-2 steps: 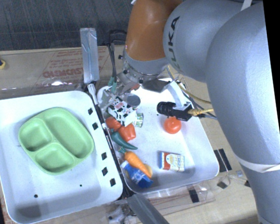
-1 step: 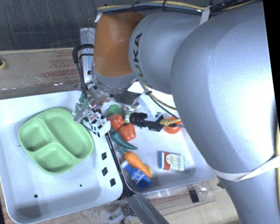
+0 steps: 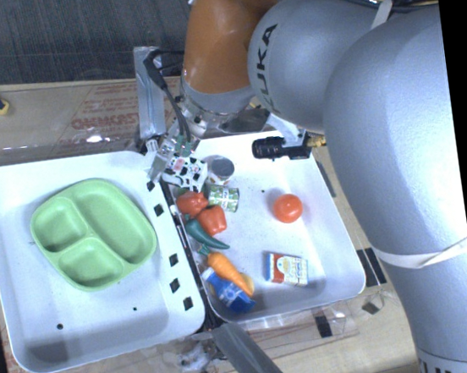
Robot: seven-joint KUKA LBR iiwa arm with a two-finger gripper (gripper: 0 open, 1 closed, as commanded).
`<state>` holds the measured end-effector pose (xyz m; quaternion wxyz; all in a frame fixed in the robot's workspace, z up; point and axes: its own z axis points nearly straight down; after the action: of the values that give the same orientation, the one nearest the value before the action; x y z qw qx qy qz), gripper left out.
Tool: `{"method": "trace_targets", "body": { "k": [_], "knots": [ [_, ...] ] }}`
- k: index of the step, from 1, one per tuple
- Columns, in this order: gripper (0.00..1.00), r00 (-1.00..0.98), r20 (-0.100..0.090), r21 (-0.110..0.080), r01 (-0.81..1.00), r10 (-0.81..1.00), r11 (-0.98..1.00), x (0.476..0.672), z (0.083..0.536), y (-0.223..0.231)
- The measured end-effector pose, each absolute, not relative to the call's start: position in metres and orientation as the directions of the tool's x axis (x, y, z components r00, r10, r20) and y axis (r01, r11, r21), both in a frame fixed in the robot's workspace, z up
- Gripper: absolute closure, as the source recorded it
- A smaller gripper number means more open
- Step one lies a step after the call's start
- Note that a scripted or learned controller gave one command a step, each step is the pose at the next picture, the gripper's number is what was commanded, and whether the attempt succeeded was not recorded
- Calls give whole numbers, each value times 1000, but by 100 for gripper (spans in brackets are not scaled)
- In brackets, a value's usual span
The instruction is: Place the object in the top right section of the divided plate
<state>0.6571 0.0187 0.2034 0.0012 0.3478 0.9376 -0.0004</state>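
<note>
The green divided plate (image 3: pixel 95 234) lies in the left bin (image 3: pixel 31 336), with nothing in its three sections. My gripper (image 3: pixel 174 159) hangs over the top left corner of the right bin (image 3: pixel 326 237), close to the wall between the bins. Just below it lies a small black-and-white item (image 3: pixel 187 172), and I cannot tell whether the gripper touches it. Under that are a cluster of toys: a red pepper (image 3: pixel 191 202), a second red piece (image 3: pixel 213 221) and a green can (image 3: pixel 222 198).
Elsewhere in the right bin lie a tomato (image 3: pixel 287 207), a carrot (image 3: pixel 228 273), a blue object (image 3: pixel 228 295), a red juice box (image 3: pixel 286 268) and a dark green pod (image 3: pixel 204 238). The arm's large grey body covers the right side of the view.
</note>
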Motion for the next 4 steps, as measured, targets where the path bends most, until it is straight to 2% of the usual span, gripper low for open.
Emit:
{"method": "trace_targets", "body": {
  "k": [1, 2, 3, 4],
  "knots": [
    [100, -996, 2, -1, 87, 87, 996, 640, 192, 63],
    [100, -968, 2, 0, -250, -250, 968, 604, 138, 118],
    [100, -993, -3, -1, -115, -115, 993, 597, 193, 78],
    [100, -911, -2, 0, -413, -413, 911, 627, 186, 130]
  ]
}}
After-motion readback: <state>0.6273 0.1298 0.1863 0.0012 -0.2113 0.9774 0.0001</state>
